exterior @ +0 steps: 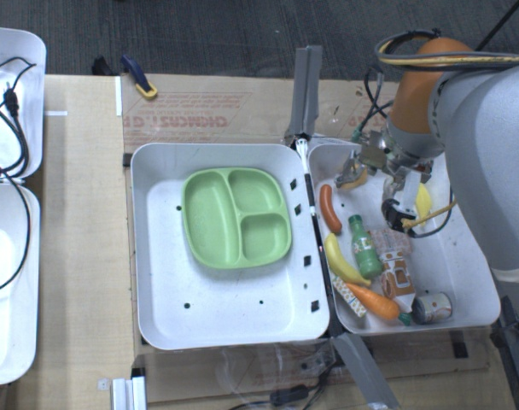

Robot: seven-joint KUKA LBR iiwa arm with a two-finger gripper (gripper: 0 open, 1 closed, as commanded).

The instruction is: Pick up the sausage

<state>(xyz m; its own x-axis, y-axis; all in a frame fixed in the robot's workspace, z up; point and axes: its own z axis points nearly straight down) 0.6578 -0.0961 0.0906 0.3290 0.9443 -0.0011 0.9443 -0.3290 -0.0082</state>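
From my remote station, the near end of the right bin [464, 254] is crowded: a carrot [375, 301] and a small can [432, 307] at the front wall, then a banana [341, 260], a green bottle [363, 246] and a snack packet [396, 267] just behind. Farther back, the sausage [329, 207] lies against the bin's left wall, apart from the banana's tip, its long axis running roughly 11 to 5 o'clock. Beyond it, the end effector [387, 173] hangs over the bin's far half, and I judge the sausage sits toward 8 o'clock from it, near but not touching. I cannot tell how far it is spread, and I see nothing gripped in it. The pick looks not yet made. In the left bin [157, 254], across the divider, rests a green divided plate [237, 218]. The counter [80, 229] stretches off to 9 o'clock.
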